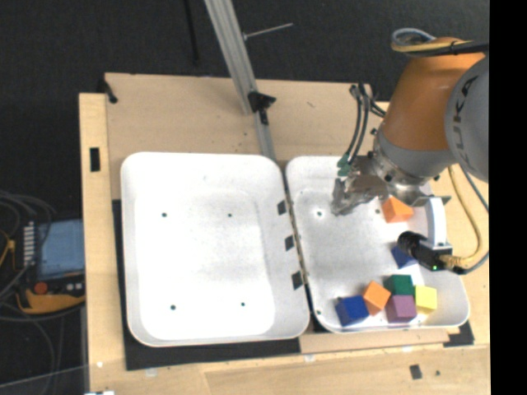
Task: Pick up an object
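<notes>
Two white bins were seen side by side on the bench: the left bin (206, 245) and the right bin (329, 245). The gripper (350, 196) was positioned low over the upper middle of the right bin, with the arm (428, 113) reaching in from the right. Jaw state could not be told; nothing was visibly held between them. An orange block (397, 211) was located just beside the gripper, to its right, partly hidden under the wrist. A dark blue block (403, 256) was seen lower, by the right wall. Five blocks were clustered in the near right corner: blue block (352, 309), orange cube (377, 295), green block (402, 285), purple block (401, 308), yellow block (426, 298), mostly touching.
</notes>
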`<move>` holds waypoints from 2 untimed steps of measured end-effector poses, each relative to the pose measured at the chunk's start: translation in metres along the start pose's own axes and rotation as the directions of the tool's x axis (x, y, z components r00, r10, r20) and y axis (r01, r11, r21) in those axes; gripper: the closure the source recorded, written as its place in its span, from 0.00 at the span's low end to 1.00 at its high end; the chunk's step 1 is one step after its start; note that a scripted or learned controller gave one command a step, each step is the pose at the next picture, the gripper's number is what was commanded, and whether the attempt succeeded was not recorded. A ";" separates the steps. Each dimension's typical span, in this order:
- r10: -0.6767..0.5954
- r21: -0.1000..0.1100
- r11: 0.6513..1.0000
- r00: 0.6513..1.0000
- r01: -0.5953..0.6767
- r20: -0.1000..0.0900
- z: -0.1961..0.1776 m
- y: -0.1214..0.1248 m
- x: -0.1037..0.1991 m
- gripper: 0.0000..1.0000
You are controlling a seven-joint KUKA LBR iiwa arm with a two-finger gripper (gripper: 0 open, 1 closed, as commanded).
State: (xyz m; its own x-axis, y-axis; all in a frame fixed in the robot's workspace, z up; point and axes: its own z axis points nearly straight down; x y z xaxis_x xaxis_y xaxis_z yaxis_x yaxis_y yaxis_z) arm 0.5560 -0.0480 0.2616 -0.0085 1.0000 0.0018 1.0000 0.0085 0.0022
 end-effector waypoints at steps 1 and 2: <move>0.003 0.000 1.000 1.000 -0.003 0.002 0.004 0.023 0.038 1.00; 0.002 0.000 1.000 1.000 -0.002 0.002 0.002 0.038 0.090 1.00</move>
State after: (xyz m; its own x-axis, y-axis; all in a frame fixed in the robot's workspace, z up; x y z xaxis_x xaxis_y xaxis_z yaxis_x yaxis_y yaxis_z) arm 0.5933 0.0427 0.2601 -0.0065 1.0000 0.0002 1.0000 0.0065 0.0023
